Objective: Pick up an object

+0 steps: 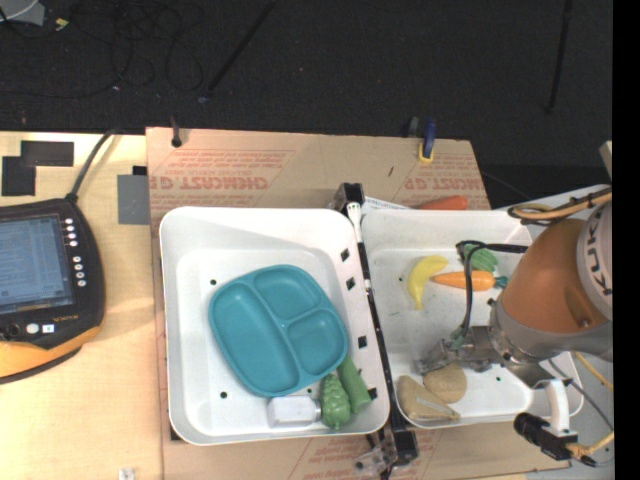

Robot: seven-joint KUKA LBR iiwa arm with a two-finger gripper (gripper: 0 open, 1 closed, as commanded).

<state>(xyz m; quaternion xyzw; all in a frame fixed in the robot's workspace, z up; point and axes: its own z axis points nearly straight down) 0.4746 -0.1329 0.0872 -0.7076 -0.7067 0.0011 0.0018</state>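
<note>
Orange carrot [464, 280] lies in the right bin [395, 258], long axis across it, green top toward the arm, just beside a yellow banana [422, 277]. Lower down, the gripper [452, 352] sits over tan pieces [440, 386]; the wrist hides its grip, so I cannot tell.

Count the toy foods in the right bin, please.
4 visible: a banana and a carrot near the middle, and two tan pieces at the near edge by the gripper. The arm may hide more.
</note>
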